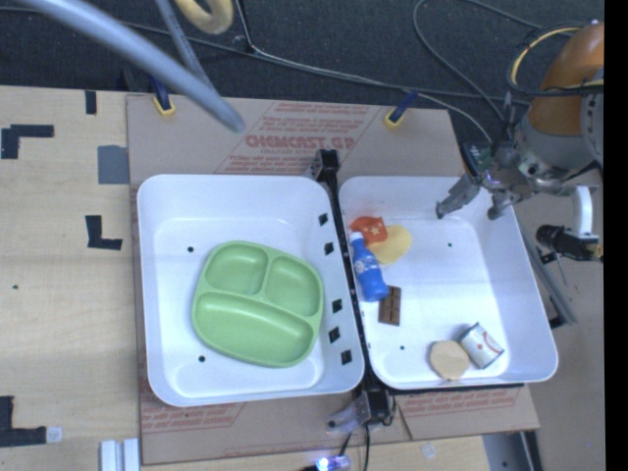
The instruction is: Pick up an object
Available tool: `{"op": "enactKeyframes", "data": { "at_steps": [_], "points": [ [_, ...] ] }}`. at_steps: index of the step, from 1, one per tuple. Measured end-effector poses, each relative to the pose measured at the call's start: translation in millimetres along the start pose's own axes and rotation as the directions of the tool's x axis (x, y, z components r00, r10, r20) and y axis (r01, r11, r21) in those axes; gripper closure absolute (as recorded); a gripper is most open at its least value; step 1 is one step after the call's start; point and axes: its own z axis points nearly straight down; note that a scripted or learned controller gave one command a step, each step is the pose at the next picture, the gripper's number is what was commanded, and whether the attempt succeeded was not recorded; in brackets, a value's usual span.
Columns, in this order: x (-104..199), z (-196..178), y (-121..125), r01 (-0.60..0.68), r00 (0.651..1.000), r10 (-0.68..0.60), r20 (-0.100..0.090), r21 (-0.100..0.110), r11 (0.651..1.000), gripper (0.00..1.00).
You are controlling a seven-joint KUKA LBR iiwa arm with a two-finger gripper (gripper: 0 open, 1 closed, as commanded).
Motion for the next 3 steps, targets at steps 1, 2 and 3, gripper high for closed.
{"op": "enactKeyframes", "data": {
  "at_steps": [1, 2, 3],
  "points": [
    [0.4, -8.9, 3.3, 0.004, 1.0, -0.004, 0.003, -0.014, 1.0, 0.0],
    [2.2, 55.8, 3.6, 0.004, 1.0, -0.004, 0.003, -0.009, 1.0, 0.0],
    [2.9, 106.1, 4.7, 0.005, 1.0, -0.005, 0.006, -0.016, 1.0, 0.0]
  ]
}}
